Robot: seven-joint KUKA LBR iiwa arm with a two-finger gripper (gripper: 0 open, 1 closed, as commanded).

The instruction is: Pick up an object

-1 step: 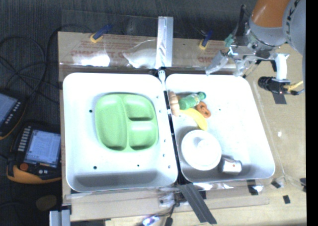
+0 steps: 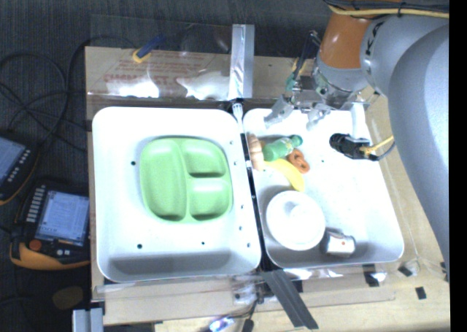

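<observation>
The smooth grey arm (image 2: 408, 53), with its glossy orange band, reaches over the far edge of the right bin (image 2: 365, 199), a shallow white plastic tub with rounded corners. Left of that bin sits the left bin (image 2: 117, 199), holding a matte green divided tray (image 2: 186, 179). Inside the right bin, a round white bowl (image 2: 294, 219) lies near the front. Behind the bowl cluster a green bottle (image 2: 281, 148), a curved yellow banana (image 2: 290, 172) and an orange piece (image 2: 296, 160). The metal gripper (image 2: 298, 113) hovers just behind them, its two fingers spread apart, pinching nothing.
</observation>
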